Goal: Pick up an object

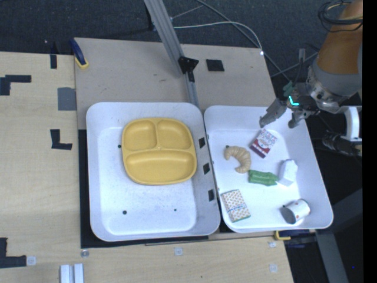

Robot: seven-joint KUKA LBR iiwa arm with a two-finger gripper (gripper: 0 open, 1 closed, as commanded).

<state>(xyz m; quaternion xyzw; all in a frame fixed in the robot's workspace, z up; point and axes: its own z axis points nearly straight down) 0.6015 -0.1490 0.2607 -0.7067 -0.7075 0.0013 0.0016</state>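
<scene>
White cup (296,210) at bin's near corner; arm slanted, claw (283,116) spread, empty, above red packet (264,142).

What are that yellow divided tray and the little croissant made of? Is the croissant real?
The yellow tray looks like moulded plastic: one even colour, smooth matte surface, rounded compartment ridges. The croissant is probably a plastic toy, judging by its uniform tan colour and smooth look, though the view is too coarse to rule out real pastry.
</scene>
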